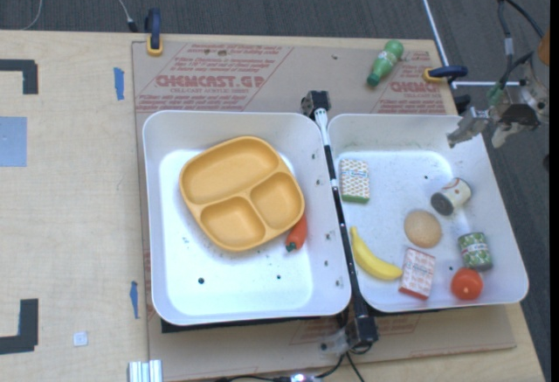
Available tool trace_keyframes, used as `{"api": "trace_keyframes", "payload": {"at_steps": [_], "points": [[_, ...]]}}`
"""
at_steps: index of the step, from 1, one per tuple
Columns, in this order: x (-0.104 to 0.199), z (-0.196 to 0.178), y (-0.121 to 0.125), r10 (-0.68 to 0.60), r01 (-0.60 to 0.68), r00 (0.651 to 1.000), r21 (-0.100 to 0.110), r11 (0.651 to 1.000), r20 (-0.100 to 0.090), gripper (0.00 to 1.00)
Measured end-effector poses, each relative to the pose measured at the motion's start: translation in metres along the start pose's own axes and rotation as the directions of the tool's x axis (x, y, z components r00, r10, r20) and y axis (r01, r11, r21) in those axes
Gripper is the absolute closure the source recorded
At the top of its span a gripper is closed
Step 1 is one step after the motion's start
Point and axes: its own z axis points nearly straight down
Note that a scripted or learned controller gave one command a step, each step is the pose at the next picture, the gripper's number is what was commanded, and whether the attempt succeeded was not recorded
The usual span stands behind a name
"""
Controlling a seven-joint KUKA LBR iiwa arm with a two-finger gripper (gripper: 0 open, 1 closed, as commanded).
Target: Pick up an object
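My gripper (479,132) hangs over the far right corner of the right bin (393,153), its fingers (458,135) spread open with nothing between them. In that bin lie a small green-and-white box (354,179), a tipped-over can (452,195), a tan round bun (423,228), a yellow banana (374,258), a red-and-white carton (417,272), a green tin (474,249) and a red-orange ball-shaped fruit (467,284). The tipped can is the object closest to the gripper, below and left of it.
The left bin (166,223) holds a yellow divided plate (242,192) and a small red-orange carrot (297,235) by its right wall. A green bottle (385,62) lies on the board behind the bins. Clamps (445,72) sit at the board's far edge.
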Motion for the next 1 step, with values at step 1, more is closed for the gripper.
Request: {"api": "trace_keyframes", "payload": {"at_steps": [1], "points": [[0.0165, 0.1168, 0.0293, -0.001, 0.001, 1.000, 0.000, 1.000, -0.001, 0.00]]}}
